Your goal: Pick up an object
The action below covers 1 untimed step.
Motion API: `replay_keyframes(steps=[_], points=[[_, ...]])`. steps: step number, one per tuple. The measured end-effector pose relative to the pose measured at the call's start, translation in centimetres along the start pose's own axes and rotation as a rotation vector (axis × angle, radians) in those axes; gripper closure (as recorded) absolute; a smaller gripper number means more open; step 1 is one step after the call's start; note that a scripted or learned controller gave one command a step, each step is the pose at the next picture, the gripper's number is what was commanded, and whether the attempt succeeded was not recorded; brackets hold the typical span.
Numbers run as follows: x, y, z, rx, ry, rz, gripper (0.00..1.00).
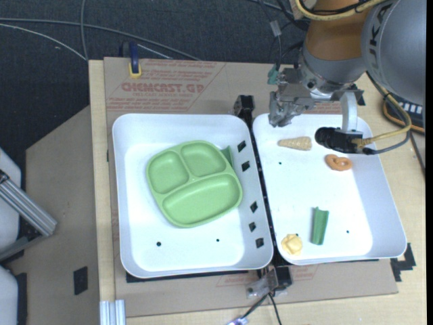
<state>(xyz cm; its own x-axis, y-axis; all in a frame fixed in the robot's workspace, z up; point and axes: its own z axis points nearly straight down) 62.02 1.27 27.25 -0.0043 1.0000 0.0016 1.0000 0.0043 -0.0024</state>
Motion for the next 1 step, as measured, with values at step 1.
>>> replay_keyframes(steps=[1], points=[[4.41, -1.42, 1.91, 0.003, 0.001, -0.001, 1.00]])
